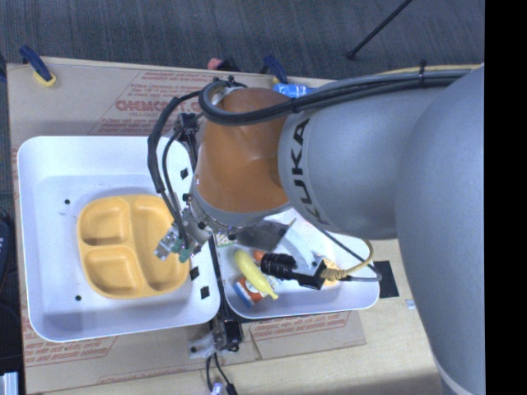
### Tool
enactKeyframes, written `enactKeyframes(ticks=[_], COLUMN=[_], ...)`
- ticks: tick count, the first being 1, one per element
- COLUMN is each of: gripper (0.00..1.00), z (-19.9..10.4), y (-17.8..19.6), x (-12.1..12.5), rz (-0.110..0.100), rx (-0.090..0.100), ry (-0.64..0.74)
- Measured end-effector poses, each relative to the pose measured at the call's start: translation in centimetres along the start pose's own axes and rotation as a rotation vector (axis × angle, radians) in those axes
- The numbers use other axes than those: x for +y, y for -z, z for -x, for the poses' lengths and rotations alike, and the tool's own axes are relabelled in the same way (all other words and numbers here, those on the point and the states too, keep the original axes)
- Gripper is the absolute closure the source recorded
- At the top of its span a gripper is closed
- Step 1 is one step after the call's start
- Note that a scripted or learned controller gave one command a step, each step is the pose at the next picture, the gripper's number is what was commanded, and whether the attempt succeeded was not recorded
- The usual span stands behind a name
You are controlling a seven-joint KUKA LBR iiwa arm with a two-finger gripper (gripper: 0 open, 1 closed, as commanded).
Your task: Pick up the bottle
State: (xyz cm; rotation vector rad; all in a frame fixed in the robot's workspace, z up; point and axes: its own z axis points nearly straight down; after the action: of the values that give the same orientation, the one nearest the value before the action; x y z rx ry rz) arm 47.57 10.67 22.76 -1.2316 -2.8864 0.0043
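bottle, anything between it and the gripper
Likely yes. The gripper hangs over the yellow tray in the left bin; what looks like the bottle lies in the right bin, with the banana lying across it and the bins' adjoining rims between.

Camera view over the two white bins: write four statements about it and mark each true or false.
1. The yellow plastic divided tray lies in the left white bin. True.
2. The yellow banana-shaped toy lies on the tray. False: it lies in the right white bin.
3. The gripper is over the tray's right edge. True.
4. The arm's band is blue. False: orange.
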Motion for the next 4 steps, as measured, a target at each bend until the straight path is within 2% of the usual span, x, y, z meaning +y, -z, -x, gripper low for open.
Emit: enactKeyframes(ticks=[1, 2, 3, 4], gripper=[1.0, 1.0, 1.0, 1.0], z=[5.0, 1.3, -3.5, -3.4], y=[5.5, 10.0, 4.4, 5.4], x=[-4.7, -0.8, 3.7, 3.7], rz=[0.003, 0.003, 0.001, 0.0], rx=[-0.003, -0.003, -0.002, -0.002], ry=[0.128, 0.202, 0.312, 0.316])
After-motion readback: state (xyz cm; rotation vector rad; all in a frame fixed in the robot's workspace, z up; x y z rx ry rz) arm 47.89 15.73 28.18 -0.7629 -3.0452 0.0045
